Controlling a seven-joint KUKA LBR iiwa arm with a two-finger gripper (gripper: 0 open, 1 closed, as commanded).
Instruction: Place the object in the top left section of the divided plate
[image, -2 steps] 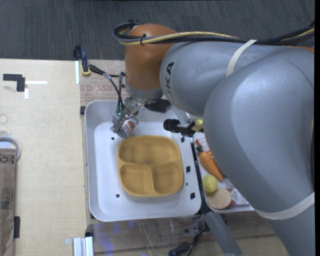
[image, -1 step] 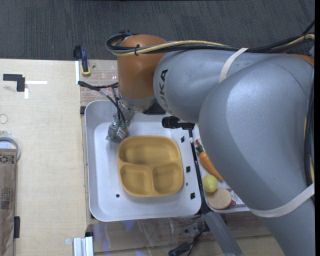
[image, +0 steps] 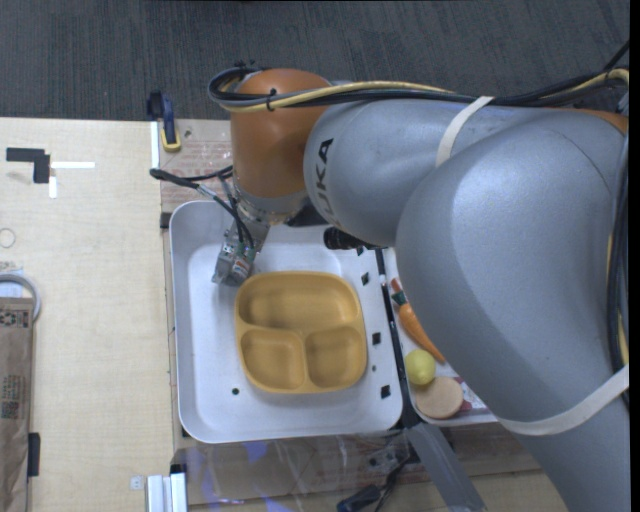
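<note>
In the camera view, above the left white bin (image: 200, 400), we saw the hand (image: 234, 266) hanging just beside the upper left corner of the tan divided plate (image: 300, 330), which lay flat in the middle of that bin. We could not tell whether the hand was spread or pressed together, and we saw nothing between its tips, so we could not say it carried anything. The task's object was not named; the likely candidates lay in the right bin (image: 395, 400), mostly hidden under the grey arm (image: 480, 230): an orange carrot (image: 412, 325), a small yellow-green fruit (image: 420, 369) just below it, and a pale round piece (image: 439, 398) touching the fruit. We judged these to be light, stiff toy foods with smooth, somewhat slippery skins, unlikely to break if dropped. The carrot would best be taken across its thicker middle, where the taper would not squeeze it out; the round fruit across its widest part. The plate's compartments looked bare, the large one across the top and two smaller ones below. On the wooden worktop (image: 90, 300) to the left lay a brown packet (image: 12, 390).
</note>
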